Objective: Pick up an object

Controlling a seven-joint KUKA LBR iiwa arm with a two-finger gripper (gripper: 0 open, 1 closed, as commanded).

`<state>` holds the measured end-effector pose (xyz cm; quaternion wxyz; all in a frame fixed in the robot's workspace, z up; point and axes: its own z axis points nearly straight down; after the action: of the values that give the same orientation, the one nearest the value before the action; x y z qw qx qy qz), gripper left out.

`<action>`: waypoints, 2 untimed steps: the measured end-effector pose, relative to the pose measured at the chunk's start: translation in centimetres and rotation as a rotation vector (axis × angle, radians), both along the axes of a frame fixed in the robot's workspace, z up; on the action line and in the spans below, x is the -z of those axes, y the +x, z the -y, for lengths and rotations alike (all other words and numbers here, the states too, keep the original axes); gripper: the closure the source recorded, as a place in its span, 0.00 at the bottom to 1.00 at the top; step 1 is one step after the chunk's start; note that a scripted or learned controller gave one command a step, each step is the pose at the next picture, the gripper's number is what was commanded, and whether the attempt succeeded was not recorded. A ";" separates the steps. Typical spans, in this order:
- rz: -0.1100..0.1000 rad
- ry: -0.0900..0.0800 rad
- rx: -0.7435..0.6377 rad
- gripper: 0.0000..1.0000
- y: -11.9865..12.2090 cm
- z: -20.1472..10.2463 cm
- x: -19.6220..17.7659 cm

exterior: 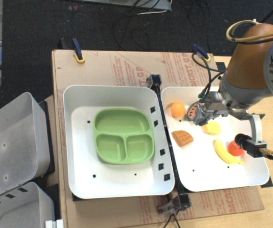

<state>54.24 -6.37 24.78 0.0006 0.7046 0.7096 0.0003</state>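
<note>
Gripper (pixel 199 115) is down in the right bin (pixel 260 177), between the orange ball (pixel 178 109) and yellow block (pixel 212 128) — finger state unreadable. Banana (pixel 225 153), red piece (pixel 235 148), waffle-like piece (pixel 182 137) nearby. Green tray (pixel 124 136) in left bin (pixel 74 141).

Green divided tray (pixel 124 136) in left bin (pixel 74 127); clamps (pixel 78 51).

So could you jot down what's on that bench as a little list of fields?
left bin: holds a green divided tray
right bin: orange ball, brown waffle-like piece, yellow block, banana, red item
arm: reaches in from the right
gripper: low over the right bin, between the orange ball and the yellow block
grip: cannot tell
</note>
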 end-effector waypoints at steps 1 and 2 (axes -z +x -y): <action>0.002 0.001 -0.001 1.00 3.1 -4.2 -0.5; 0.002 0.002 -0.002 1.00 5.7 -9.7 -0.4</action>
<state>59.98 3.36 25.14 0.0006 0.7039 0.7103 0.0016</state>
